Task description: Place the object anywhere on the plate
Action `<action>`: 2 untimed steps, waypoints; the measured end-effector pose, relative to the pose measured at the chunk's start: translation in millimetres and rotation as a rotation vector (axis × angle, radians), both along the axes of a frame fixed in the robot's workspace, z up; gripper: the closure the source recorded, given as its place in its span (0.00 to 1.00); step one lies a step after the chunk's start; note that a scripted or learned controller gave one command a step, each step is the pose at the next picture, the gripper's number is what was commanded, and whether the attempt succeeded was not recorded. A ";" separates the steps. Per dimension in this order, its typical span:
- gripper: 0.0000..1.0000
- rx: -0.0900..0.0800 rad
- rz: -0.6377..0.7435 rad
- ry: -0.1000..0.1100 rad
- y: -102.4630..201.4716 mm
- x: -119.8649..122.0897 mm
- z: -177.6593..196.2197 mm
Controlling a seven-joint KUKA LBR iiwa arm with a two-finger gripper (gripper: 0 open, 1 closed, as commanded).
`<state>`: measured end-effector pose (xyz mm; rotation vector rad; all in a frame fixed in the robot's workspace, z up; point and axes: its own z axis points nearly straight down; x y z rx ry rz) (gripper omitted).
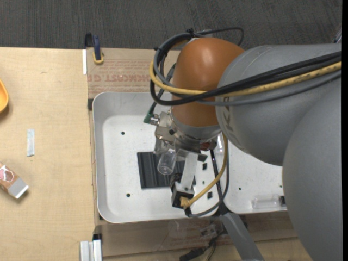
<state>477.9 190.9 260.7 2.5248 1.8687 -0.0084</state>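
End effector (166,162) hangs low in the white bin (111,145), over the dark flat object (148,170) directly beneath; grip state cannot be told. Likely lining up a pick.

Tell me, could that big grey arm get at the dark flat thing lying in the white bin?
Probably yes. The gripper hangs right over the dark flat rectangle in the white bin, and nothing else lies between them.

I worked in a robotics lab: a plywood bench (49,107), a white bin (117,145), clamps (96,49), grey carpet (109,10).
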 end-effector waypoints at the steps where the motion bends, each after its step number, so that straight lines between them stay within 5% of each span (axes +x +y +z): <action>1: 1.00 0.001 0.172 0.003 9.6 -1.0 -83.6; 2: 1.00 0.002 0.116 0.000 36.8 -0.9 -169.8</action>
